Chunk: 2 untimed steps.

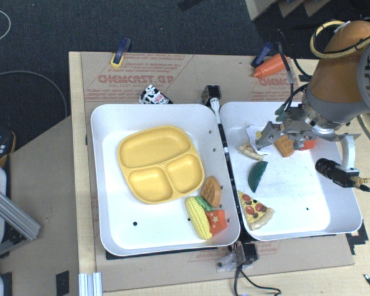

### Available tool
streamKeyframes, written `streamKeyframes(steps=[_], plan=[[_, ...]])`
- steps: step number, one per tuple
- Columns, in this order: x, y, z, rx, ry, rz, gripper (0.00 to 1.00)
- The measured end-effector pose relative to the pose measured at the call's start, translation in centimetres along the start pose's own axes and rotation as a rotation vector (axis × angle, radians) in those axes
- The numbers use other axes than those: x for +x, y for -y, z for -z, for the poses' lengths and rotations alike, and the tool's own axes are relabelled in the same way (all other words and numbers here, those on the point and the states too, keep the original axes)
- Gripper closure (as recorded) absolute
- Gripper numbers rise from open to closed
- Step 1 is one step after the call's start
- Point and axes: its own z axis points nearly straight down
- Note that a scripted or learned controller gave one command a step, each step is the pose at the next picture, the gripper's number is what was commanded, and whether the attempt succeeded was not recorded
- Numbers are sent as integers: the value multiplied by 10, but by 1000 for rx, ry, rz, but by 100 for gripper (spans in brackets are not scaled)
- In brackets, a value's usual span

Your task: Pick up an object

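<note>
My gripper (272, 134) hangs low over the back part of the right bin (333, 217), below the grey and orange arm (339, 66). A small brown block (285, 146) sits right under the gripper's right side, touching or nearly touching it. I cannot tell whether the block is held. A red-orange piece (306, 143) lies just right of the block. A pale banana-like piece (251, 152) lies left of the gripper. Further forward are a dark green leaf shape (257, 175) and a pizza slice (256, 210).
The left bin (111, 214) holds a yellow divided plate (160, 163), a corn cob (198, 216), a brown bread piece (211, 191) and a red piece (217, 221). A black cable connector (334, 171) hangs over the right bin's right side. An orange object (270, 66) lies behind the bins.
</note>
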Motion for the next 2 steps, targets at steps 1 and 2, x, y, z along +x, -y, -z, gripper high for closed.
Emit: streamKeyframes(steps=[1, 2], plan=[[0, -3, 8, -15, 1, 2, 0], [0, -4, -56, -9, 0, 1, 0]])
